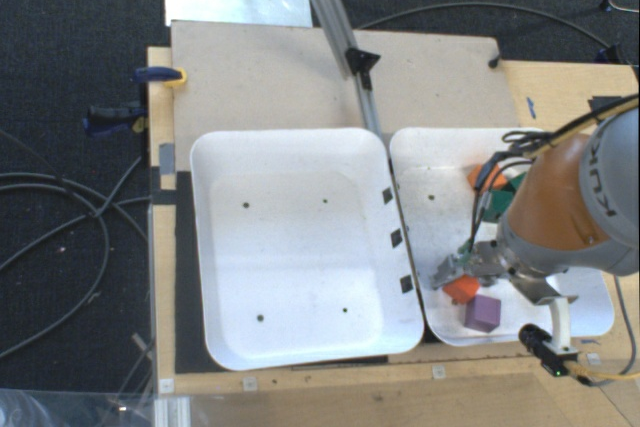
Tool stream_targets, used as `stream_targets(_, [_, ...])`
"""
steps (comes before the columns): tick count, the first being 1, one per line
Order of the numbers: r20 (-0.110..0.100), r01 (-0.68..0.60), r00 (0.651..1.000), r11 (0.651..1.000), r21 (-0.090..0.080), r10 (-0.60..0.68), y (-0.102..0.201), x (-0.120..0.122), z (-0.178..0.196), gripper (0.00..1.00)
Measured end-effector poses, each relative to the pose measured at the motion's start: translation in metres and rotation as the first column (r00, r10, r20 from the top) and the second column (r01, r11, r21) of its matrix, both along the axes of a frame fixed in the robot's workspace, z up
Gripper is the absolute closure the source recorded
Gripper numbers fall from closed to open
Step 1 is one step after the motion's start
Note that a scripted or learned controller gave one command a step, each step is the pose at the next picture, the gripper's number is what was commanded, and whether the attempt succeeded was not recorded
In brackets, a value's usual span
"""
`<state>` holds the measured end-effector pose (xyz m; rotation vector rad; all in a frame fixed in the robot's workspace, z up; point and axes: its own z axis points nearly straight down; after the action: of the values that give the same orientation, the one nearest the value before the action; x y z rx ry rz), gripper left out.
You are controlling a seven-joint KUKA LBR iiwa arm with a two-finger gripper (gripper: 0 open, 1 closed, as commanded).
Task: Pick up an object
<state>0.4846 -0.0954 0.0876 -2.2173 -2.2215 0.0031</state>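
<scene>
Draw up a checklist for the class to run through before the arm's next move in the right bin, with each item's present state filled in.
1. End effector is over the right bin: ok.
2. An object lies close to the end effector: ok, the orange object sits right beside it.
3. Orange object is between the fingers: cannot tell, the view is too small.
4. Neighbours are clear of the target: not ok, the purple block lies close beside it.
5. Other objects are fully visible: not ok, the arm partly covers the orange and green items behind it.
</scene>
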Motion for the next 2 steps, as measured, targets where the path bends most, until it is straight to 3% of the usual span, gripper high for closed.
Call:
stream_targets(1, [0.0,-0.003,1.0,1.0,0.0,0.003,0.001,0.002,0.008,1.0])
stream_targets(2, [0.01,-0.01,1.0,1.0,-0.001,0.01,0.047,0.041,0.104,1.0])
